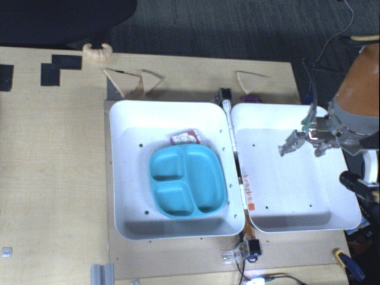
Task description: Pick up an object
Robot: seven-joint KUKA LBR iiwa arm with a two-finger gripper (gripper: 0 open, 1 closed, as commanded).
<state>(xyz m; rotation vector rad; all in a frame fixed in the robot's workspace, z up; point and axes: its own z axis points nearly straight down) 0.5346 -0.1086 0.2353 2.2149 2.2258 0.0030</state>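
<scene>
With the gripper point(295, 142) hanging over the right bin point(297, 218), its fingers seemingly spread and holding nothing, it should be carried well to its left, across the divider, and lowered onto the blue sectioned plate point(187, 180) in the left bin point(127, 159).

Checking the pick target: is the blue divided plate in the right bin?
No, the blue divided plate lies in the left white bin.
</scene>
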